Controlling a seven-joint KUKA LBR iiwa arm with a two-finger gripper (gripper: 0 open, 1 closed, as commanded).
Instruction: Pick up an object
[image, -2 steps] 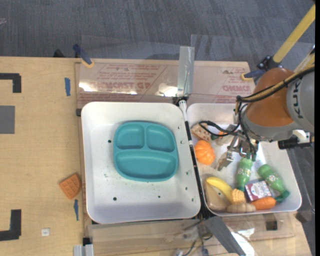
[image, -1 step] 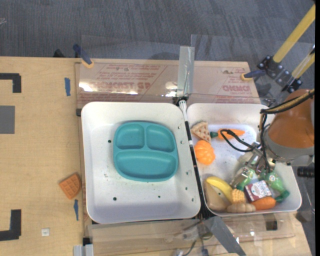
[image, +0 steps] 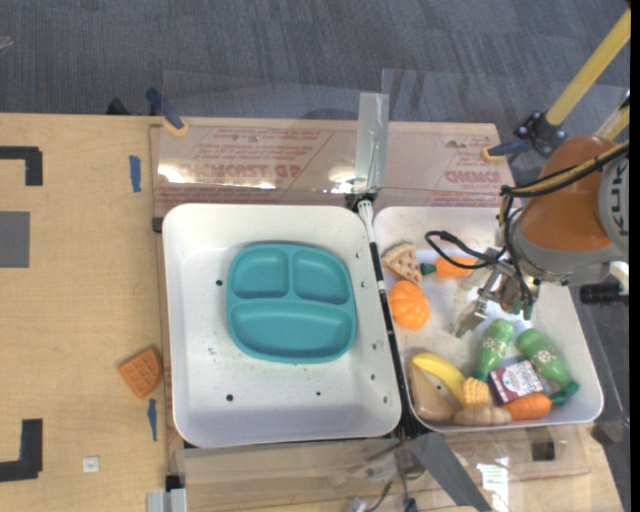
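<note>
Tool (image: 480, 312) poised low in the right bin (image: 590, 385), prongs spread and bare, just above a green toy bottle (image: 495, 347); probably light, rigid, slick plastic, best pinched across its narrow middle

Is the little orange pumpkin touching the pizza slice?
Apart. The camera view shows the pumpkin sitting just below the pizza slice in the right bin, with a thin strip of white bin floor between them.
</note>
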